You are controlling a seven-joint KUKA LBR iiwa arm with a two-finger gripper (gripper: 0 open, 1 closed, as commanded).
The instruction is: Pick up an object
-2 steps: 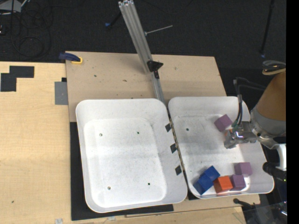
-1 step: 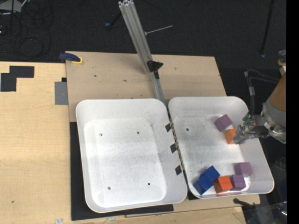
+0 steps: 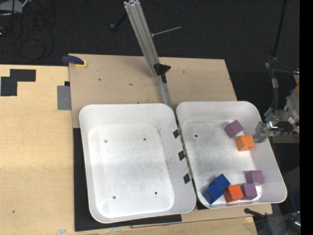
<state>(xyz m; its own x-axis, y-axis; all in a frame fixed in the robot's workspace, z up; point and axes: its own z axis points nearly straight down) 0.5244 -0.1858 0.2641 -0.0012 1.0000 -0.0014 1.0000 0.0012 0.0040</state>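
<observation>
A: White shallow plastic left bin [image 3: 98, 126]; the right bin [image 3: 205, 116] holds a blue foam block [image 3: 216, 188], purple cube [image 3: 234, 128] and small orange cube [image 3: 245, 142].

B: And the claw [image 3: 261, 130]?

A: Just beside the orange cube; released or clenched, I cannot tell. Approach step, I think; next it must descend over it.

B: Surface?

A: Wooden worktop [image 3: 117, 77], dark room.

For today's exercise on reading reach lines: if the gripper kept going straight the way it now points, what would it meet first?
Probably the orange cube, just left of the gripper in the right bin; height is unclear.
</observation>
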